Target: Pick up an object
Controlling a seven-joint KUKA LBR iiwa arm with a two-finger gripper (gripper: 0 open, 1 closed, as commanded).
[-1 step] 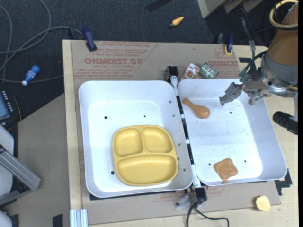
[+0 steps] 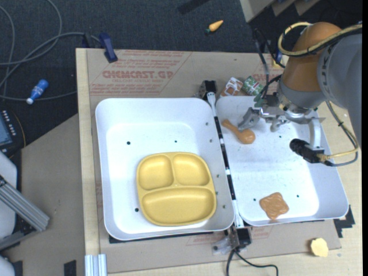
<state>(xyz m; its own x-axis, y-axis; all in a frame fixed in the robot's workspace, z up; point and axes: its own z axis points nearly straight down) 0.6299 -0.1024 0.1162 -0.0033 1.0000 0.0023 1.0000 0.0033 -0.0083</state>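
Observation:
In the right bin (image 2: 322,203) an orange drumstick-shaped toy (image 2: 240,133) lies near the divider at the upper left. A brown toast-like piece (image 2: 273,204) rests near that bin's front edge. My gripper (image 2: 260,117) hangs over the back of the right bin, just right of and above the drumstick toy, its grey metal fingers (image 2: 248,118) pointing down and left. Nothing shows between them. A yellow divided plate (image 2: 175,187) sits in the left bin (image 2: 115,125).
A small packet (image 2: 244,85) lies on the bench behind the right bin. A yellow bit (image 2: 319,246) sits on the bench at the front right. A blue clamp (image 2: 107,46) marks the board's back left corner. Cables (image 2: 339,154) trail from the wrist over the right bin.

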